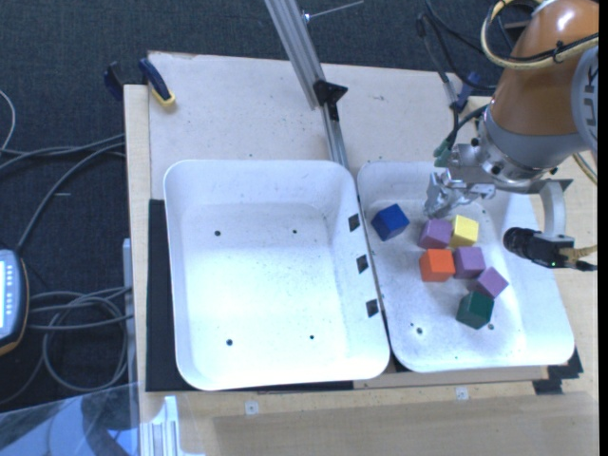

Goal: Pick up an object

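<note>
A: What can the arm pick up?

B: Little blocks. They all sit in the right bin (532, 345). There is a blue block (389, 221), a yellow block (465, 230), an orange block (437, 264), a dark green block (475, 309), and three purple ones.

A: Where are they next to the yellow block?

B: The blue block is off to its left, apart from the bunch. A purple block (436, 233) touches its left side. Another purple block (469, 259) is right below it. The orange block is down and to the left, touching both of those purple ones. A third purple block (492, 280) is down and to the right, and the dark green block sits just under that one.

A: Where is the gripper (445, 198)?

B: Just up and left of the yellow block, over the top of the bunch, beside the first purple block. I cannot tell how it is set, and I see no block in it.

A: What is in the way?

B: The blocks are packed tight, so they crowd each other. Only the blue one has room around it.

A: Which way do they point?

B: They are cubes, so no side is longer. Most sit a bit turned. The blue one and the third purple one look like diamonds.

A: And the left bin (190, 255)?

B: It is white, far left of the yellow block.
</note>
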`<action>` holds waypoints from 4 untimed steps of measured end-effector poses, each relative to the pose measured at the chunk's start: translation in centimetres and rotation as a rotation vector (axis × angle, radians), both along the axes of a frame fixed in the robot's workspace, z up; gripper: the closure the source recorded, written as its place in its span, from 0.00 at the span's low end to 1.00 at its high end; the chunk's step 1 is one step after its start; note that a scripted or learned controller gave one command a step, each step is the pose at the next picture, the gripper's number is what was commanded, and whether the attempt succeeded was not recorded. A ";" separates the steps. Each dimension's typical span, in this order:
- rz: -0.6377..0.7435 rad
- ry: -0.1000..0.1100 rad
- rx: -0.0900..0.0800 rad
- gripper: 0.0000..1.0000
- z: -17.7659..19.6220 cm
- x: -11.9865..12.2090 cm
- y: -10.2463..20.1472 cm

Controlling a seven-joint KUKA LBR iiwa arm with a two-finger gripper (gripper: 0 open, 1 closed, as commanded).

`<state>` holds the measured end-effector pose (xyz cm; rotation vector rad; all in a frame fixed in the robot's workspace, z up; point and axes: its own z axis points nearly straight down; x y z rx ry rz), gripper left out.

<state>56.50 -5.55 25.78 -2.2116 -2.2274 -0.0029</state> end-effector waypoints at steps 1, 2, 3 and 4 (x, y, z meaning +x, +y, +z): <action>0.000 -0.002 -0.001 1.00 -0.2 1.8 5.1; 0.000 -0.003 -0.001 1.00 0.3 2.1 10.1; -0.002 -0.002 -0.002 1.00 0.0 2.0 14.8; -0.006 -0.002 -0.003 0.00 0.0 2.0 14.5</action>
